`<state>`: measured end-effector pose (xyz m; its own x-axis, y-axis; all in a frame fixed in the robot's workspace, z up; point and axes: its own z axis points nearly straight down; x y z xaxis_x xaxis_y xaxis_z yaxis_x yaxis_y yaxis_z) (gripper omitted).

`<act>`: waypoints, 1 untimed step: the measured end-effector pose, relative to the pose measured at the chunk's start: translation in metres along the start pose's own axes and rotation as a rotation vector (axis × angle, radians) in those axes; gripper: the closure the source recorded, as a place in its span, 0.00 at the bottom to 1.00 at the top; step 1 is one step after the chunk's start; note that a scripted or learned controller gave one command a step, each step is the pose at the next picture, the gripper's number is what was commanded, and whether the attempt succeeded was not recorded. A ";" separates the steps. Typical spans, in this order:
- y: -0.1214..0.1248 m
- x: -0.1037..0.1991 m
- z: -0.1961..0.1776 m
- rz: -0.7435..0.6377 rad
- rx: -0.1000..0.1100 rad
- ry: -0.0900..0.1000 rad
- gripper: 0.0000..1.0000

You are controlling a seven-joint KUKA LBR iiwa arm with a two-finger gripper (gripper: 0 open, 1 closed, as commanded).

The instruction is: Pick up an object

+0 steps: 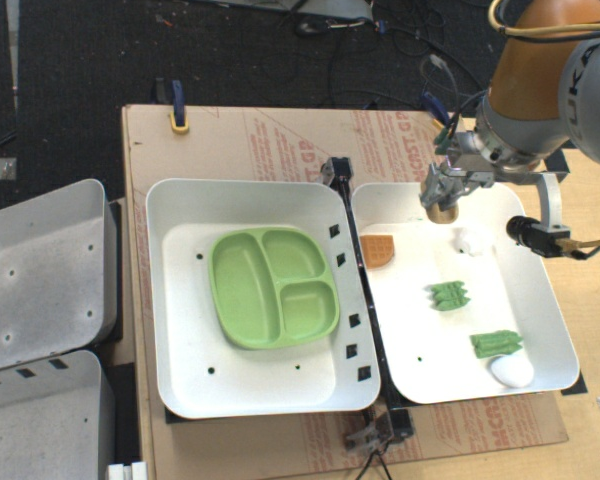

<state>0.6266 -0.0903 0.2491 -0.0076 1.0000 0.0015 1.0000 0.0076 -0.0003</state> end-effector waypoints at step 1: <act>0.000 0.053 -0.007 0.000 -0.001 -0.001 1.00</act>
<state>0.6263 -0.0369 0.2560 -0.0077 1.0000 0.0010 1.0000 0.0077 0.0007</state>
